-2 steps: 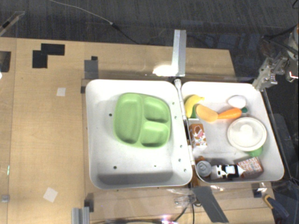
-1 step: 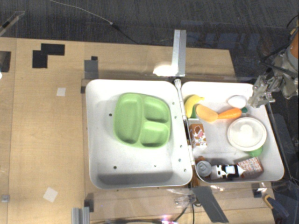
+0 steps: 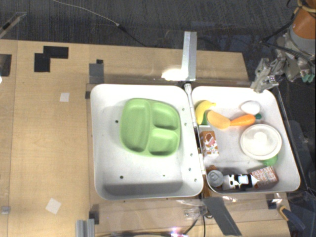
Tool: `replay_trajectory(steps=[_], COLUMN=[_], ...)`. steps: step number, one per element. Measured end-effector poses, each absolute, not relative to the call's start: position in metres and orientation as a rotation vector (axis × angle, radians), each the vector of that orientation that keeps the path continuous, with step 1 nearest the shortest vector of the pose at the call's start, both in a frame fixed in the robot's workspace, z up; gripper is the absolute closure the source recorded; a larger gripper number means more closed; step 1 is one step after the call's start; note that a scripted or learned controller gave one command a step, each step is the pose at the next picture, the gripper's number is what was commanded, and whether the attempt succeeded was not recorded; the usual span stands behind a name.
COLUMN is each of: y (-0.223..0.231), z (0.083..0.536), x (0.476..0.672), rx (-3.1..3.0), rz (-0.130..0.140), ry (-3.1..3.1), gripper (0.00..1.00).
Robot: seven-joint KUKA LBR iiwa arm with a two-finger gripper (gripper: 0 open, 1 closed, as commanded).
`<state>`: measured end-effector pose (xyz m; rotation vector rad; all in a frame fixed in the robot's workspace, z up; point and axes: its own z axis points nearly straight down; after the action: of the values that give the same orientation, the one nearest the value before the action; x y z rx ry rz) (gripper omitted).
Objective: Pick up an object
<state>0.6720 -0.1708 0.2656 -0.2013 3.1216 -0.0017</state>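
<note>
My gripper [image 3: 262,81] hangs over the far right corner of the right bin [image 3: 284,116], with nothing visible between its fingers. In that bin lie a yellow banana [image 3: 201,109], an orange carrot [image 3: 242,120], a white egg-shaped piece [image 3: 250,107], a white bowl [image 3: 260,140] on a green base, a small brown carton [image 3: 209,143], a black and white bottle [image 3: 232,180] and a reddish packet [image 3: 264,175]. The left bin [image 3: 106,172] holds a green divided plate [image 3: 149,126].
A metal post [image 3: 189,56] stands behind the seam between the two bins. The wooden bench [image 3: 44,147] stretches to the left, with black marks near its far edge. Cables run across the dark floor behind.
</note>
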Motion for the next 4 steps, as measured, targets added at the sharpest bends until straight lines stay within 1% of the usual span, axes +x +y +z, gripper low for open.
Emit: replay_trajectory(steps=[1,2,3,4], y=[-0.144,-0.203,-0.206,-0.149], z=[0.215,0.283,0.262,0.260], x=[0.650,0.668,0.579,0.632], rx=[0.046,-0.306,-0.534,-0.757], rz=[0.001,-0.008,-0.005,-0.002], ry=[3.132,3.111,3.088,3.038], gripper=[1.00,1.00,1.00,1.00])
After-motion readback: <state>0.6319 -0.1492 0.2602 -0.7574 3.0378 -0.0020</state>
